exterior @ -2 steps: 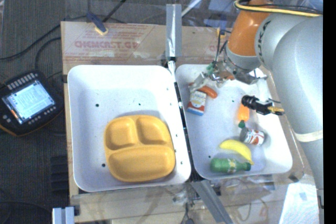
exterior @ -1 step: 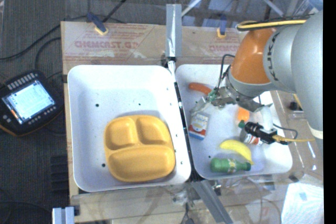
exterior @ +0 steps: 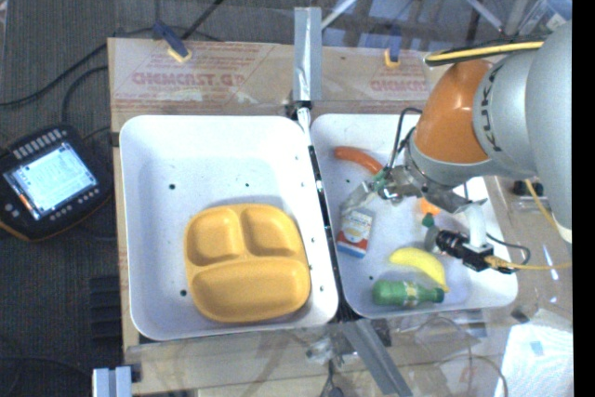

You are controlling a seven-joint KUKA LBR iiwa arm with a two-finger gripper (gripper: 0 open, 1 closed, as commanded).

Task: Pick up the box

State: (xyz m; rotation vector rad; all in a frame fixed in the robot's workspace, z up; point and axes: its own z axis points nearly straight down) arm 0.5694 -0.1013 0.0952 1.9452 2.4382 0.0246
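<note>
The box (exterior: 356, 231) is a small white carton with red and blue print. It lies in the right bin (exterior: 483, 293), close to that bin's left wall. My gripper (exterior: 379, 189) hangs under the orange wrist band, just above and to the right of the box's top end. Nothing shows as held in it. The arm's grey body covers the right bin's far right part.
In the right bin also lie an orange sausage-shaped toy (exterior: 358, 159) at the back, a yellow banana (exterior: 419, 263) and a green bottle (exterior: 407, 293) at the front. The left bin (exterior: 158, 163) holds a yellow divided tray (exterior: 246, 261). A black cable plug (exterior: 452, 244) hangs off the arm.
</note>
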